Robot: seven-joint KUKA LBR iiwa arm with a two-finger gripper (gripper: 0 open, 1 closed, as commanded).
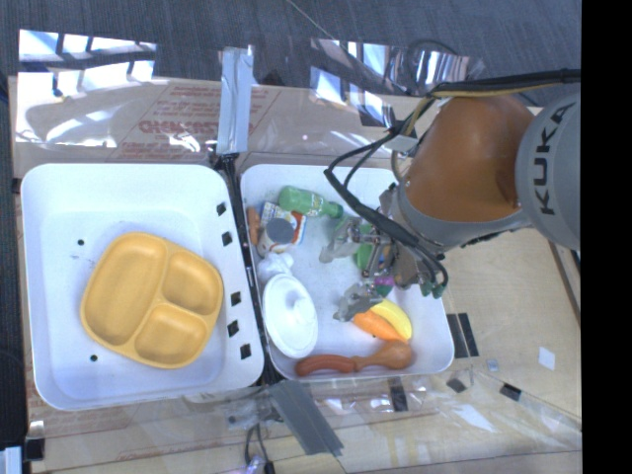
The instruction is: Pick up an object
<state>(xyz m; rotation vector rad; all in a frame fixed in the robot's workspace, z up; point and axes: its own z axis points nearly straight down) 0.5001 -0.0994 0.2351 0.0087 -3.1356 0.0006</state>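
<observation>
Low in the right bin (434, 349), a brown sausage (355, 361) — long axis left-right; gripper (363, 265) grip: cannot tell.

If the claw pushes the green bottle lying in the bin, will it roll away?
Probably a bit. The green bottle lies on its side and looks round, so a nudge could roll it. It sits near the right bin's back wall, which would likely stop it soon. It looks like plastic, so probably light and a little slippery.
</observation>
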